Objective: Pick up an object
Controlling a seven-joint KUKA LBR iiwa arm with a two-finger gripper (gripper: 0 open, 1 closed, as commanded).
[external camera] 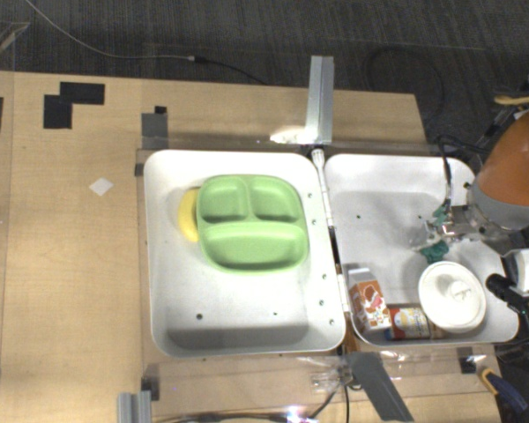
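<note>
Gripper: the gripper [438, 229] hangs low over the right bin, near its middle right; whether it is open or closed cannot be told from this view, and a small teal bit shows at its tip.
White bowl: a round white bowl [452, 294] sits in the right bin's near right corner, just below the gripper and apart from it.
Small carton: a red and white carton [368, 301] lies at the near left of the right bin, close to the divider.
Can: a can [409, 322] lies on its side along the near wall, between the carton and the bowl, touching or nearly touching both.
Right bin: the white right bin [379, 192] is bare across its far half.
Left bin: the white left bin [238, 311] holds a green divided plate [249, 221] in its far half, with a yellow object [187, 215] peeking out from under the plate's left edge.
Arm: the grey arm with its orange band [511, 170] enters from the right.
Bench: a pale wooden bench top [62, 263] carries both bins, with black marks at its far left.
Room: dark carpet floor [247, 16] beyond the bench, with a thin cable trailing across it.
</note>
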